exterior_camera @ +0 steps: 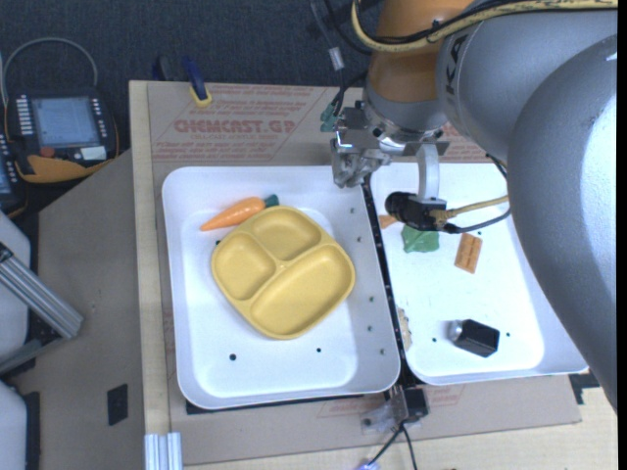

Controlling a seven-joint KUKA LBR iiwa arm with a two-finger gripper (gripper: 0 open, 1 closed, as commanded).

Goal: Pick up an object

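Far left, off the bench, a handheld screen unit [64,130] is sitting on its own, well apart from everything else.

The left bin [196,360] is holding two things. A toy carrot [233,213] is lying toward the far side, tip pointing left and green end pointing right. It's just beside the rim of a yellow plate [282,272], so close I can't say if they're touching. The plate has three compartments and is sitting flat, turned at an angle, taking up the middle of the bin.

The gripper [346,174] is hanging over the far right corner of the left bin, near the strip where the two bins meet. It's well apart from the plate, with the carrot's green end the closest thing on that side. Honestly can't tell if it's open or closed from this angle.

In the right bin [509,292], a small green piece [423,242] is lying near the far left part. A small orange piece [468,253] is sitting just to its right, not touching. Nearer the front, a black block [478,337] with a silvery left end is lying by itself, well apart from those two.
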